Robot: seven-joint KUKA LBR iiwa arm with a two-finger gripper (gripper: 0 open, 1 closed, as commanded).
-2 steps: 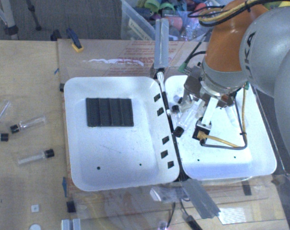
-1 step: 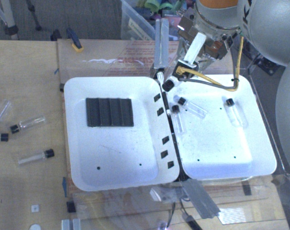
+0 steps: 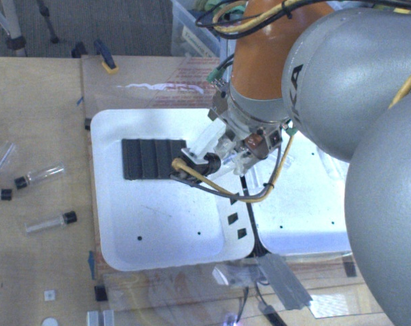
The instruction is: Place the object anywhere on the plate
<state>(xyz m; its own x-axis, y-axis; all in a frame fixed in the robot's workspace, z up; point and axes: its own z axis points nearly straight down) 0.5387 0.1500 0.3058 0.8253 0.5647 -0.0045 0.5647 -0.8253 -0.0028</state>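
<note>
A black ribbed rectangular slab (image 3: 151, 159) lies flat in the left white bin (image 3: 117, 243), in its upper half. My gripper (image 3: 240, 156) hangs over the seam between the two bins, just right of the slab's right end. The grey arm and its orange band cover the gripper from above, and I see nothing held under it. The slab's right edge is partly hidden by hardware on the wrist.
The right bin (image 3: 307, 236) lies mostly under the arm. Several clear tubes with black caps (image 3: 50, 221) are scattered on the bench at left. A blue clamp (image 3: 106, 57) sits behind the bins, and a clear box of coloured items (image 3: 205, 5) stands at the back.
</note>
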